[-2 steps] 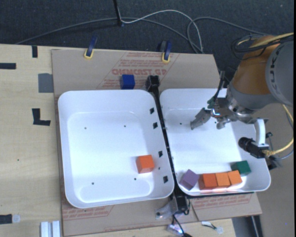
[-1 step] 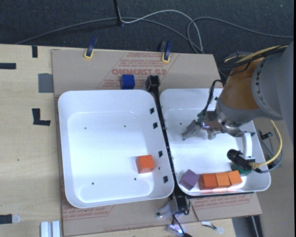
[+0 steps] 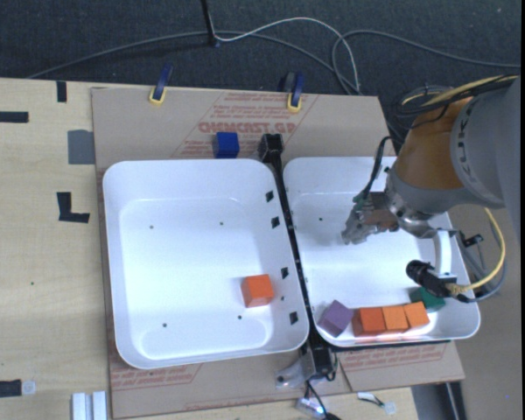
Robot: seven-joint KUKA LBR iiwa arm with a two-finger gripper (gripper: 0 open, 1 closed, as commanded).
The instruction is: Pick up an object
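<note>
My gripper (image 3: 357, 231) hangs low over the middle of the right bin (image 3: 324, 182), reaching in from the right under the grey and orange wrist. Nothing shows between its tips. Along the right bin's front wall lie a purple block (image 3: 335, 318), an orange block (image 3: 369, 321), a second orange block (image 3: 394, 319), a lighter orange block (image 3: 417, 316) and a green block (image 3: 433, 299) partly behind the cabling. One orange cube (image 3: 257, 290) sits in the left bin (image 3: 131, 191), toward its front right.
A blue cube (image 3: 227, 143) rests on the cardboard behind the left bin. Black clips (image 3: 270, 146) hold the shared rim between the bins. Yellow and black cables (image 3: 472, 278) loop beside the wrist over the right bin's right side.
</note>
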